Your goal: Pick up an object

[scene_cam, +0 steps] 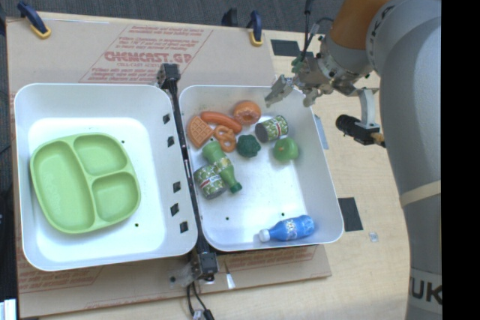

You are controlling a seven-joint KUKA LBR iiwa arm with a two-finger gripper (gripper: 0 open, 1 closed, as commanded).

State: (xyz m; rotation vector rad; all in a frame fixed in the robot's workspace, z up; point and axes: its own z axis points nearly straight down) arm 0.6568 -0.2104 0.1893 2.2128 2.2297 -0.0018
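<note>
The gripper [294, 94] hangs over the far right corner of the right bin [324, 183], its two fingers spread apart and released, with nothing between them. Below it, toys crowd the far half of that bin: an orange doughnut [247, 112] near the far wall, a red sausage [217, 119] and a waffle [198, 131] to its left, an orange pretzel [224, 137] just beside them, a small can [271, 128] lying on its side, a dark green broccoli piece [248, 147] and a green pepper [285, 151]. Toward the bin's left wall a green bottle [222, 165] lies tilted against a second can [208, 181]. A blue bottle [289, 229] lies alone along the near edge, well apart from the rest. The left bin [30, 251] carries a light green divided plate [84, 181] with three compartments, set toward its left side
</note>
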